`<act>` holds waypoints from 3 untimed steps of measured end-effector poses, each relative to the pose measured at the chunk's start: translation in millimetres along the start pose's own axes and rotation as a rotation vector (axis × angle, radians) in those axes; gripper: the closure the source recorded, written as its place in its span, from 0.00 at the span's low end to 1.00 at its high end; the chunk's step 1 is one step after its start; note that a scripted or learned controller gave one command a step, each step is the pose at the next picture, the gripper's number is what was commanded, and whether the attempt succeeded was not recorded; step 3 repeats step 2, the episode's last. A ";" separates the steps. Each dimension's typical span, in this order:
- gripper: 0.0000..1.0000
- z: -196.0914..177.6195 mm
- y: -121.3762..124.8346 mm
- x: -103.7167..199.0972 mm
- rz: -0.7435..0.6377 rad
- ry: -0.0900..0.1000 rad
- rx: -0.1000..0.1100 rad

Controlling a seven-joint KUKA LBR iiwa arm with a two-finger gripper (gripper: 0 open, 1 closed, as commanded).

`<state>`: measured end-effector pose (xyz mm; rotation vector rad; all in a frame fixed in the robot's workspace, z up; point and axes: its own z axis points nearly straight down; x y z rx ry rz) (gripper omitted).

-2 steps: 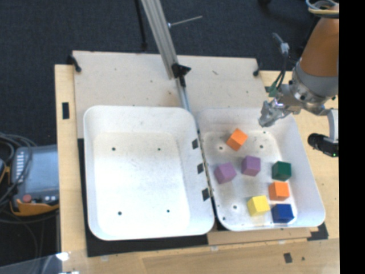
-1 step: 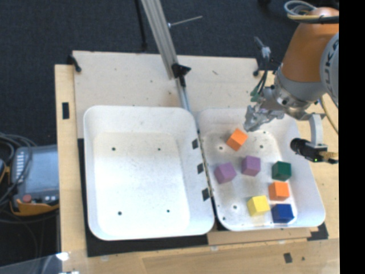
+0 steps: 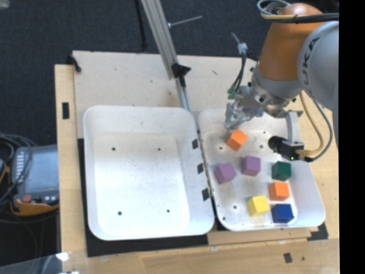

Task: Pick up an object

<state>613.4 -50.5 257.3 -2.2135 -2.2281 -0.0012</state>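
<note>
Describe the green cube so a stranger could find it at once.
Start at the right bin, the one holding all the cubes. Go to its right side, where three cubes run in a column toward the near edge: the green cube is the farthest, above the orange cube and the blue cube. It is the only green one, dark in tone.

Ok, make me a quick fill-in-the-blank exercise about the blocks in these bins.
1. The gripper hangs just above the ____ block.
2. The number of purple blocks in the right bin is ____.
3. The blue block lies beside the ____ block.

Missing words: orange; two; yellow
</note>
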 end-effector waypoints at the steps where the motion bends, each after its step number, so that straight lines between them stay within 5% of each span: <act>1: 1.00 0.5 -12.8 55.0 0.003 0.000 0.001; 2: 1.00 1.1 -21.1 109.0 -0.001 0.001 0.003; 3: 1.00 1.1 -21.1 109.0 -0.001 0.001 0.003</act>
